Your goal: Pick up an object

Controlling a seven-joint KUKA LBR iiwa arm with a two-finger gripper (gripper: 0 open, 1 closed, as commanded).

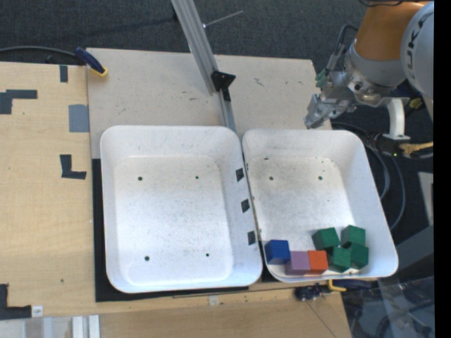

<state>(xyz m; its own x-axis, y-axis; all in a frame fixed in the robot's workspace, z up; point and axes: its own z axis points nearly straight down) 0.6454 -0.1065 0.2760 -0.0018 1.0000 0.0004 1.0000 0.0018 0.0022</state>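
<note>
Two shallow white bins sit side by side on the bench. Left bin (169,210): bare floor, a few dark specks. Right bin (313,189): all contents are crowded into the near corner. From left: blue cube (277,251), purple block (300,261), orange block (318,260), touching in a row along the near wall. Just right of them is a cluster of green blocks (343,247), several pieces packed together and touching; I cannot separate an exact count.

My arm (391,37) enters from the right, orange band up top, wrist angled down and to the left. My gripper (318,113) hangs over the far rim of the right bin, well apart from the blocks at the near corner. Finger spread: cannot tell from this angle; nothing visible between them.

Around: a slanted metal rail (197,37) with a black clamp runs down to the gap between the bins. A blue-and-yellow tool handle (91,60) lies at the far left of the board. Black cables (394,153) run beside the right bin.
</note>
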